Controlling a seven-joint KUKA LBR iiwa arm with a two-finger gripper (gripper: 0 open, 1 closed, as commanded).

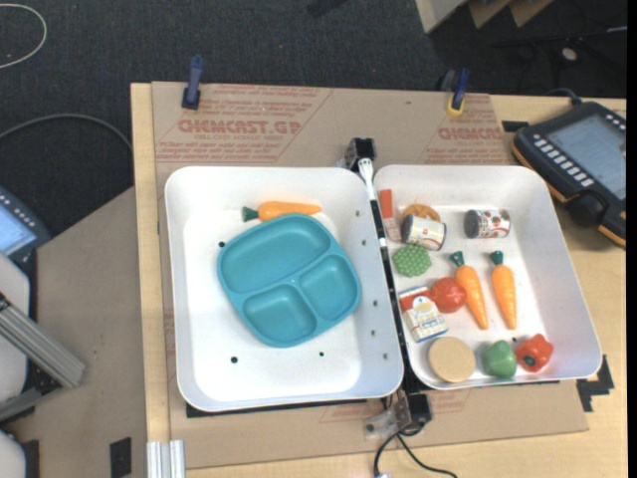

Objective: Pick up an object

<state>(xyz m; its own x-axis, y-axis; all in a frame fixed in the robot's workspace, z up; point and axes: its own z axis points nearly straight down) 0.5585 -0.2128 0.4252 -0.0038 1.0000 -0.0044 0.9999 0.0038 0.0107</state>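
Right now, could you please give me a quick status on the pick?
Nothing lifted yet. Toy food crowded in right bin. One carrot beside teal tray, left bin.

The left bin (189,267) held a teal divided tray (288,279), lying flat and turned at a slant, with a toy carrot (286,209) just above it near the far wall, lying sideways with its green top to the left.

The right bin (557,227) held the rest. Near the far end lay a cookie (419,213), a small can (427,233) and a second can (488,224), both on their sides. A green round piece (411,260) lay below them. Two carrots (470,290) (505,291) lay side by side, tops away. A red tomato (448,295) touched the left one, with a small carton (426,318) beside it. At the near edge lay a tan disc (452,358), a green pepper (500,358) and a red pepper (534,352).
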